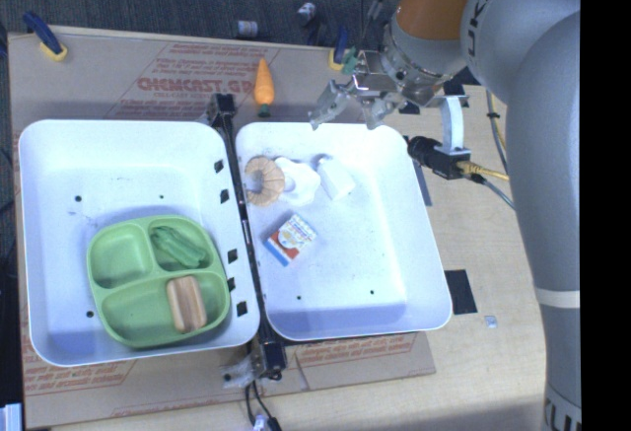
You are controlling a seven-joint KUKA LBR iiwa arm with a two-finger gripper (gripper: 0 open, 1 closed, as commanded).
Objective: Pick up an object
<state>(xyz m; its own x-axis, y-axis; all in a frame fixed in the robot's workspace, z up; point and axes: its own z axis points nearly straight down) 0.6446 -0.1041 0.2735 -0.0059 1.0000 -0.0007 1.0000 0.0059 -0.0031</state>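
2 white bins sit mid-frame. Your gripper [350,111] hangs over the right bin's [414,251] upper rim, fingers spread apart with nothing between them. Below it you see a round tan object [264,179], a white object [330,178] and a small carton [292,238]. The left bin [49,182] holds a green tray [118,261].

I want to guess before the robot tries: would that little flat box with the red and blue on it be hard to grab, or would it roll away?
The small box probably won't roll: it looks flat-sided and lies flat on the right bin's floor. It looks thin, so it is likely light and may slide on the smooth white surface if pushed. Lying so low, the gripper might struggle to get fingers around it.
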